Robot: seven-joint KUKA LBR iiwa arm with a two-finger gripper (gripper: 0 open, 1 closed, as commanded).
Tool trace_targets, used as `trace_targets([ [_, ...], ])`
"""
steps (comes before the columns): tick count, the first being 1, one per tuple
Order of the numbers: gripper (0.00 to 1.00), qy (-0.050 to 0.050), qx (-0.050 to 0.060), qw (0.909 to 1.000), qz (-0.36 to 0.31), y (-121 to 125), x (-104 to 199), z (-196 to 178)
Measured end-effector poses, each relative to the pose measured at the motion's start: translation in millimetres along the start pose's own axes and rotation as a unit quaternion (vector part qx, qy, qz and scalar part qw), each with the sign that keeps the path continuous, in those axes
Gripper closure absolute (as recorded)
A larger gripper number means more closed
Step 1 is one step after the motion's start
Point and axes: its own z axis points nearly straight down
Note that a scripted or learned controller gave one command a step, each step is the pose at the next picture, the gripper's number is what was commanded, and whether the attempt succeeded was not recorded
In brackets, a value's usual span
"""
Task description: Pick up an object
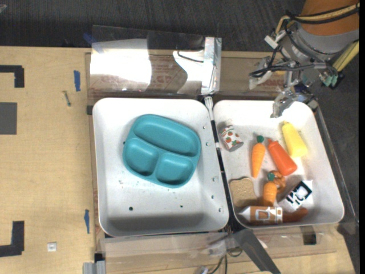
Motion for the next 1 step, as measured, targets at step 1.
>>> trace_targets([
  [1, 0.0, 0.005, -0.003, 1.0, -0.001, 62.8, 81.2, 96.9],
])
